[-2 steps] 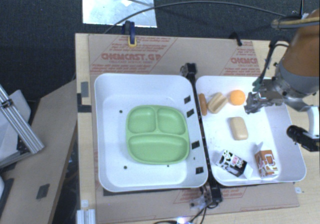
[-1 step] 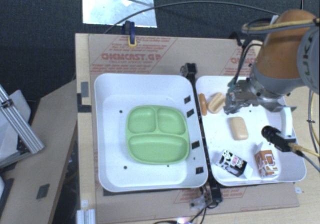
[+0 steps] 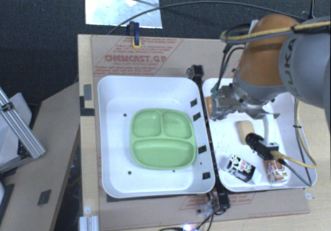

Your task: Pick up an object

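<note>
Grey arm's gripper (image 3: 220,105), closure impossible to tell, at right bin's (image 3: 223,141) ten o'clock wall: may strike the wall, missing the tan block (image 3: 244,127).

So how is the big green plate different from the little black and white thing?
The green plate is far bigger than the black and white thing. The plate is one plain green with three sections; the little thing is black with white patches. The plate lies in the middle of the left bin; the little thing lies near the front of the right bin. Both lie flat in a white bin.
</note>
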`<action>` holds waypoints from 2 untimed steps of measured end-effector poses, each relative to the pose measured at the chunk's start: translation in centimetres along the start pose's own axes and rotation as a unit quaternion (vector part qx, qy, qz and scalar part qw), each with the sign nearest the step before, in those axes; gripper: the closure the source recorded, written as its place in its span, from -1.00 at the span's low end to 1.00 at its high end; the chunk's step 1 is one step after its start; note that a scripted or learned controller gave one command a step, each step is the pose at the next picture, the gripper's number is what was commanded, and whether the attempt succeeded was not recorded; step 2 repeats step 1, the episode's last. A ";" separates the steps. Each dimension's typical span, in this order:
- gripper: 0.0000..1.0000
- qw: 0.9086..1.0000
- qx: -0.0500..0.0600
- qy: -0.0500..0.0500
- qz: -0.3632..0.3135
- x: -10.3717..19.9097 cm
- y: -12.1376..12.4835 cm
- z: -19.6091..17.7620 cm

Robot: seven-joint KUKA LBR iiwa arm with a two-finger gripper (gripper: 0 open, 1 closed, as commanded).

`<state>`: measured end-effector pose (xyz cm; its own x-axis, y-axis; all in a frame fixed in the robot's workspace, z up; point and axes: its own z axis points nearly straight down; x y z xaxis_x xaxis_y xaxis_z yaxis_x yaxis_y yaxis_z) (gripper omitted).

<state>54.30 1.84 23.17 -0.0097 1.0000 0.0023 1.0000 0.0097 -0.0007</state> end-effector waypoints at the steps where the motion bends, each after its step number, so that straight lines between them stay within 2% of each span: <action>1: 1.00 1.000 -0.001 0.000 0.000 5.4 1.4 0.9; 2: 1.00 1.000 -0.001 0.000 0.000 5.4 1.4 0.9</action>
